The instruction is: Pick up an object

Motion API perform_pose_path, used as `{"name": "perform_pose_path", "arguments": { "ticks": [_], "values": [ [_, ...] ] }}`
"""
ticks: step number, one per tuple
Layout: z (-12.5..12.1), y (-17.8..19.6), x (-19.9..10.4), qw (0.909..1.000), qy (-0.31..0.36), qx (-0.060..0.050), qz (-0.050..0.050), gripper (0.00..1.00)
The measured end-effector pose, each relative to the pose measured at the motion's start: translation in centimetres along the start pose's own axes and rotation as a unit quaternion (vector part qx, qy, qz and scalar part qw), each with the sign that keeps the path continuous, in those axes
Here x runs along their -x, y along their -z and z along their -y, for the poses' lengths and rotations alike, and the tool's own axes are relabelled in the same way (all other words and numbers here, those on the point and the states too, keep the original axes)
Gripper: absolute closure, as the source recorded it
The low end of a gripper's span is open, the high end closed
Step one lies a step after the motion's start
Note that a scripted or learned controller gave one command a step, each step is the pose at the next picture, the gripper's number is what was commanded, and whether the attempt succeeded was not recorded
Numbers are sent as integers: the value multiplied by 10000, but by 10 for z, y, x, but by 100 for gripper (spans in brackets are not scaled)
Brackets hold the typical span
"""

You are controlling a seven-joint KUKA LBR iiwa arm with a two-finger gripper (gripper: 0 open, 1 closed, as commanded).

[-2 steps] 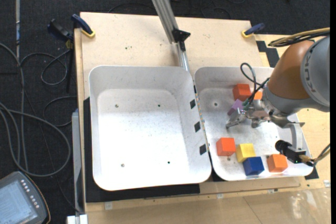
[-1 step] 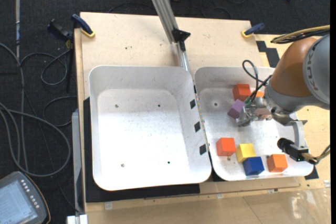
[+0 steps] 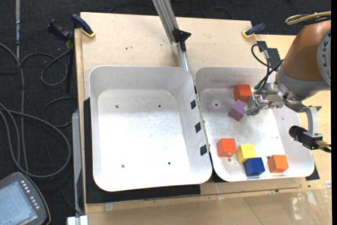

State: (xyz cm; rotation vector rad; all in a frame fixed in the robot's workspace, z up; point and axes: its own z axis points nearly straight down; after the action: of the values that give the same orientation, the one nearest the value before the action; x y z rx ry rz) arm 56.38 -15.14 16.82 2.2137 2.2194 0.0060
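The right bin point(image 3: 210, 93) holds several small blocks. An orange block point(image 3: 243, 92) lies toward its back, and a purple block point(image 3: 238, 110) sits just in front and to the left of it. My gripper point(image 3: 255, 104) hangs low over the bin, right beside both, at the purple block's right edge. Nothing is visibly held. Along the bin's front lie another orange block point(image 3: 226, 146), a yellow block point(image 3: 245, 153), a blue block point(image 3: 254, 166) and a third orange block point(image 3: 277, 163).
The left bin point(image 3: 100, 113) stands beside the right one, with a raised rim between them. A slanted metal pole point(image 3: 160, 0) comes down to the bins' back edge. Clamps point(image 3: 84, 26) sit at the bench's back corners.
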Motion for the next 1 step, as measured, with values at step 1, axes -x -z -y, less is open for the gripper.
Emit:
{"name": "perform_pose_path", "arguments": {
  "ticks": [1],
  "values": [
    [-2,50,0,10000,2,-1,2,100]
  ]
}}
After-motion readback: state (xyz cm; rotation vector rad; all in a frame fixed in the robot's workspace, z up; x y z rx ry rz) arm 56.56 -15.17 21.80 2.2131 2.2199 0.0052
